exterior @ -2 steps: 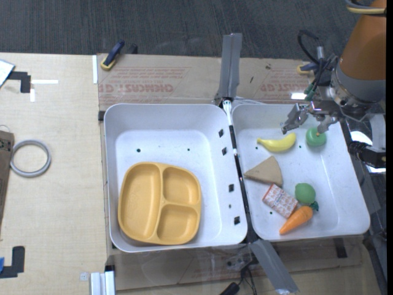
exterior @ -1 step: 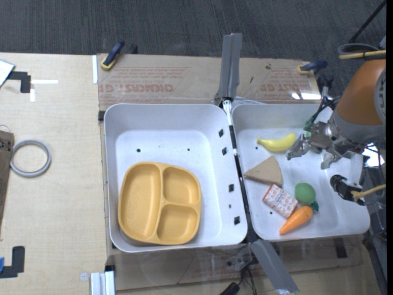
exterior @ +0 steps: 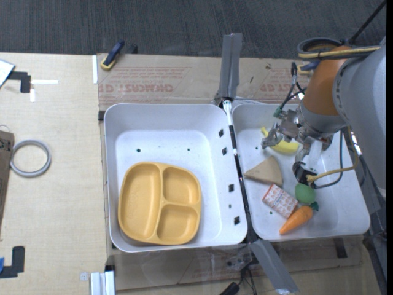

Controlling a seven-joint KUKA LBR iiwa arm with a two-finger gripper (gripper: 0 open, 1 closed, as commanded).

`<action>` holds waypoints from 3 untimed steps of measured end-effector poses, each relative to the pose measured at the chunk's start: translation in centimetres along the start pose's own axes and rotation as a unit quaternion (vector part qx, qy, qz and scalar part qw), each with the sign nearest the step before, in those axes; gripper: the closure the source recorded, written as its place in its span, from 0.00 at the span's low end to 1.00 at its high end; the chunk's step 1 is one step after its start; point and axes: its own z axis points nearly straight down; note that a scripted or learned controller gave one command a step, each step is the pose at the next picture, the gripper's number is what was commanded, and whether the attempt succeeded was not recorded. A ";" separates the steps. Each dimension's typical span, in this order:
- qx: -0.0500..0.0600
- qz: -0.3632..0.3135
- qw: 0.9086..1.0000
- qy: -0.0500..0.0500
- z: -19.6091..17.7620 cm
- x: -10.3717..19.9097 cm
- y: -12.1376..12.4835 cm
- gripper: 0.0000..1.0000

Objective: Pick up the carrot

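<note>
A light wooden bench [exterior: 55, 226] is seen carrying two shallow white bins side by side, the left bin [exterior: 113, 165] and the right bin [exterior: 344, 226], with a sheet of brown cardboard [exterior: 166, 82] laid under their far edges. On the bare wood at the left a roll of grey tape [exterior: 27, 158] is found lying flat. A small blue and yellow tool [exterior: 112, 55] is placed at the far edge, on the cardboard's left corner.

The orange carrot [exterior: 295, 220] with a green leafy top lies on its side in the right bin's near corner, tilted, pointed tip toward the near-left, top up-right.
</note>
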 end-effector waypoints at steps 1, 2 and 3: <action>0.000 0.186 0.983 -0.001 -9.7 -3.6 5.7 0.00; 0.001 0.405 0.914 0.003 -0.3 -7.1 7.7 0.00; 0.001 0.402 0.916 0.001 -1.3 -7.1 7.6 1.00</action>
